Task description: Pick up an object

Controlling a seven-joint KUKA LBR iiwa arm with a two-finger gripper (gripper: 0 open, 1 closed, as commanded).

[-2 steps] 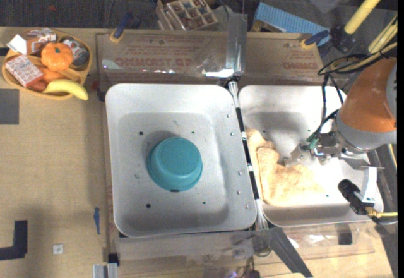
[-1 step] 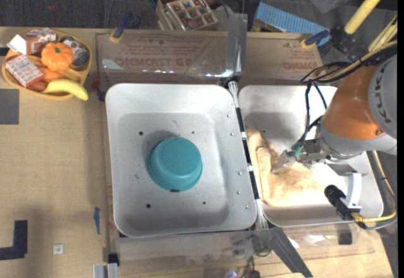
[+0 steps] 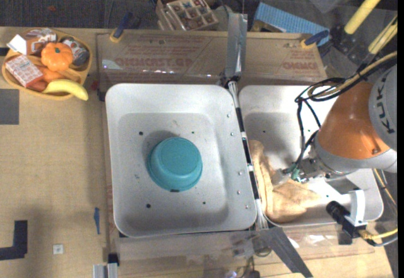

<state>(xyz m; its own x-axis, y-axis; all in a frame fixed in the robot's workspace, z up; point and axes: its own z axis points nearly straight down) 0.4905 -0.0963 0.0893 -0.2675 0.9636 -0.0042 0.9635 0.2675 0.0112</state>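
1. At the far left of the surface (image 3: 50, 163) sits a yellow dish (image 3: 38, 84) with a small orange pumpkin (image 3: 57, 57), a banana (image 3: 66, 88) and small packets.
2. The left bin (image 3: 126, 112) holds a teal bowl (image 3: 175, 163), upside down, near its middle.
3. The right bin (image 3: 271, 112) holds a crumpled tan cloth (image 3: 284, 198) along its left wall and front.
4. The claw (image 3: 300, 172) is low over the cloth's upper right edge; whether it is apart or together cannot be told.
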